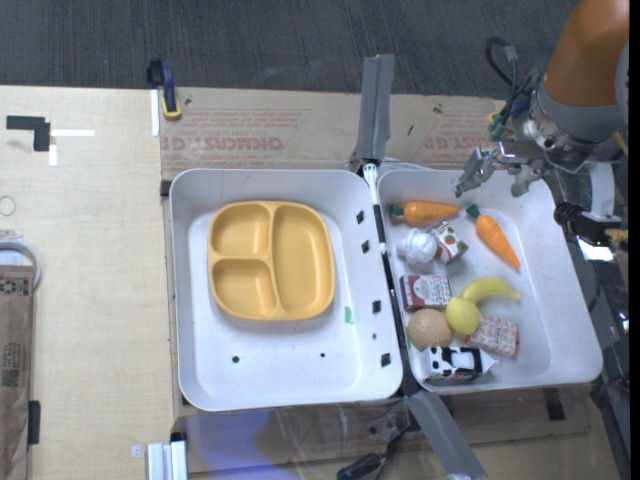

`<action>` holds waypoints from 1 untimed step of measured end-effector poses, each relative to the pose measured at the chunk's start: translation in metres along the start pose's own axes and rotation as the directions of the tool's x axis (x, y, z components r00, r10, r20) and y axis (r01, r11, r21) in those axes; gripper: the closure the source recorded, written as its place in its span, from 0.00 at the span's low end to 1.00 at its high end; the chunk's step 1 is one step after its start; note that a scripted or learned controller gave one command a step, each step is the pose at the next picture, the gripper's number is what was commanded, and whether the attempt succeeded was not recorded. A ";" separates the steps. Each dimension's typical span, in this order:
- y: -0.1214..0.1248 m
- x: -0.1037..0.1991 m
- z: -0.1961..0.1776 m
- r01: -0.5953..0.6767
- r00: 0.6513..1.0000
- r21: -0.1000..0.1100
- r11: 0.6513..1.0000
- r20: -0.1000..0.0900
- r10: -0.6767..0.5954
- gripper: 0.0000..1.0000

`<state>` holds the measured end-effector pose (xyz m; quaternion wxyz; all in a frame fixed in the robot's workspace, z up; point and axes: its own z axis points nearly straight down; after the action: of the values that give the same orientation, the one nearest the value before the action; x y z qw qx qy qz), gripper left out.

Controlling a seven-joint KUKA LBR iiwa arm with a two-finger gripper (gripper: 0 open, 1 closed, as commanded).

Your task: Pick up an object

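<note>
Clutter fills the right bin (560, 298), a shallow white tray with rounded corners. Near its far edge lies one carrot (430, 210), smooth and orange, lengthwise along that edge; a second carrot (497, 241) slants toward the right wall. Between them and the middle sit a crumpled white lump (420, 247) and a small printed carton (451, 244), touching each other. Below these a dark red packet (427, 290) lies flat near the left wall. A yellow banana (490, 290) curves over a round yellow lemon (462, 315), and a tan, rough-looking ball (430, 328) sits just beside the lemon. A pinkish printed packet (496, 336) lies to the right, and a black-and-white object (455, 363) rests at the near edge.

The gripper (483, 171) hangs over the far edge of this bin, above and apart from the items; its metal fingers look parted, and nothing is between them. The orange band (598, 38) of the arm rises by the far right corner.

In the left bin (200, 358) a yellow plastic plate (271, 260) with three compartments lies toward the far left, glossy and rounded.
</note>
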<state>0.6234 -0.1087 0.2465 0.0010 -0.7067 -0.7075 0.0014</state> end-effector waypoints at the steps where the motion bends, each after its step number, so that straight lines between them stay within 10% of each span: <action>1: 0.013 -0.077 0.132 0.071 0.997 -0.001 0.997 0.000 -0.071 0.00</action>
<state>0.6365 -0.1853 0.1142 0.0008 -0.6810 -0.7323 0.0010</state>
